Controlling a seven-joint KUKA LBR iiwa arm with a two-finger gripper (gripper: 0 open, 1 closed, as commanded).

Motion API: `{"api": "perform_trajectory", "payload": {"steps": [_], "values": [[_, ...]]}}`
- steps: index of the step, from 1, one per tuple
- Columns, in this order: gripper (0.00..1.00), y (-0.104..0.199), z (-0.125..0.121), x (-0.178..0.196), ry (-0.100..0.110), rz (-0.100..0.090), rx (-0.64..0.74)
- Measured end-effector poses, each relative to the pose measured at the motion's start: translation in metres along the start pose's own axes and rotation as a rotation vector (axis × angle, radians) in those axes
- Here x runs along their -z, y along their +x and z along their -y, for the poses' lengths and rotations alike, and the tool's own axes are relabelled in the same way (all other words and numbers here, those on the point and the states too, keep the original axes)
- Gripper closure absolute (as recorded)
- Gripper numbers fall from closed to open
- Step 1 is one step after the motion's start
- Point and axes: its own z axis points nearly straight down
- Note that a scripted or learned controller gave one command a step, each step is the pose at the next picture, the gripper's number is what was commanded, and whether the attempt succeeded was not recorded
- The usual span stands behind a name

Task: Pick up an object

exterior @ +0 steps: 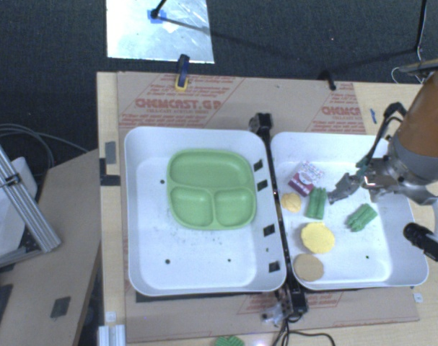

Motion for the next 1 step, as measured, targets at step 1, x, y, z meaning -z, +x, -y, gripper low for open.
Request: {"api": "perform_trajectory", "payload": {"steps": [1], "values": [[0.00, -0.0083, -0.0197, -0.1434, 0.009, -0.001, -0.002]]}}
